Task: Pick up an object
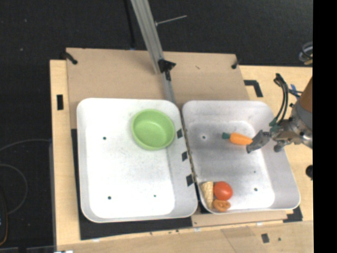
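The carrot (240, 138), orange with a green tip, lies flat in the upper middle of your right bin (274, 191), pointing roughly left to right. Your hand (266, 141) hangs over the same bin just to the carrot's right, one dark finger (256, 142) reaching down toward the carrot's orange end, and you cannot tell how wide the fingers stand or whether they touch it. Nothing shows between them. In the lower left corner of that bin you have a red tomato (223, 190), a pale corn cob (208, 191) beside it and a small orange piece (221, 205) below. A green bowl (153, 130) sits upright in the left bin (105, 194). Both bins rest on the tan surface (200, 73).
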Motion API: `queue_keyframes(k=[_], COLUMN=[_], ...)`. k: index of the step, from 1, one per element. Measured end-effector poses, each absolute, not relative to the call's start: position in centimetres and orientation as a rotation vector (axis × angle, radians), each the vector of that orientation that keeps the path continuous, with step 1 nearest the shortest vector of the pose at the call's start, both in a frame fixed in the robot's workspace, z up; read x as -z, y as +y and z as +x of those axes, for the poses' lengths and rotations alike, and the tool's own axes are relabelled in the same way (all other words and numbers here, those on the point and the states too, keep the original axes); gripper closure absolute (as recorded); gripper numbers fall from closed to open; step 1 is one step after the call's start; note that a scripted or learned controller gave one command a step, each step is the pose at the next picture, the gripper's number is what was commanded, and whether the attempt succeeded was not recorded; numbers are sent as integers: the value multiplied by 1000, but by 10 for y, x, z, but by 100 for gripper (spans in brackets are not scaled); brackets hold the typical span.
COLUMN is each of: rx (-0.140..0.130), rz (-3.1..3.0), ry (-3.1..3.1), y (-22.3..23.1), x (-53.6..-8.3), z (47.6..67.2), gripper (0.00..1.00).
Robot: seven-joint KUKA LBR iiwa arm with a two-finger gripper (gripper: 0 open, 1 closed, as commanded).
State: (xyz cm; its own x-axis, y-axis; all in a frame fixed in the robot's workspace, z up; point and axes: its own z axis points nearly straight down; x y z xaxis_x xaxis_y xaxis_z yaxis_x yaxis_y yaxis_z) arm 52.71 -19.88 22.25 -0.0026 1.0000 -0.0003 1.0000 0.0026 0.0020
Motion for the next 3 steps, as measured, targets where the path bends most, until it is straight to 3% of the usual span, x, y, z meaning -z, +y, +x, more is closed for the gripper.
queue_keyframes(k=[1, 3], rx=[-2, 5], rz=[2218, 2224], ry=[2222, 2222], y=[-199, -201], x=[-223, -108], z=[527, 530], gripper=[0, 0])
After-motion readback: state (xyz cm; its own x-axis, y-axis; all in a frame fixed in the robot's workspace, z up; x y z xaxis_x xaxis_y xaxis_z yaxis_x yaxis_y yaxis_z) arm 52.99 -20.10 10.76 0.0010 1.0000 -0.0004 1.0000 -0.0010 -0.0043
